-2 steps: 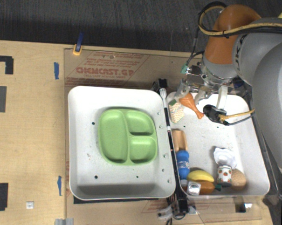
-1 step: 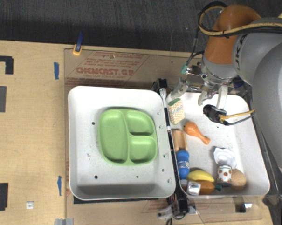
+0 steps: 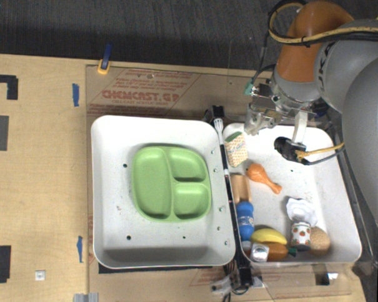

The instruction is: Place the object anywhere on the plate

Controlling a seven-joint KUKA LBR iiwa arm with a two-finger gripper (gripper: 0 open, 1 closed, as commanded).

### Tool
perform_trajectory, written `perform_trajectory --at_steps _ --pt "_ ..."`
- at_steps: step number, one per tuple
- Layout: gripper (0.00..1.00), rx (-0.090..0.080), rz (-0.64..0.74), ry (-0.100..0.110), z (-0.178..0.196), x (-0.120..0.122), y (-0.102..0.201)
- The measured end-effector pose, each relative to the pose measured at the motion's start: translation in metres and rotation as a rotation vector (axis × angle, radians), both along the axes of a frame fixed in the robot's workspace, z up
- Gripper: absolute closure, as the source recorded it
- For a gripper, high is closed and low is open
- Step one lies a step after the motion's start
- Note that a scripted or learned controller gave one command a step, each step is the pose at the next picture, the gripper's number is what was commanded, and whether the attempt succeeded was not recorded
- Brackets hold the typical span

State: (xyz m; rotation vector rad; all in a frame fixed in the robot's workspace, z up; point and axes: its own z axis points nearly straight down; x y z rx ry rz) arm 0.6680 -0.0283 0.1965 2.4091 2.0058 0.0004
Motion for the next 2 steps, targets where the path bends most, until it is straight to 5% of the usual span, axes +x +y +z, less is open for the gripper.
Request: perform_trajectory --at_steps 1,2 --pt "1.0 0.008 -0.009 0.01 -0.0126 -0.055 0.0642" --pt "0.0 0.005 -0.013 0.009 -0.0122 -0.0546 0.0614"
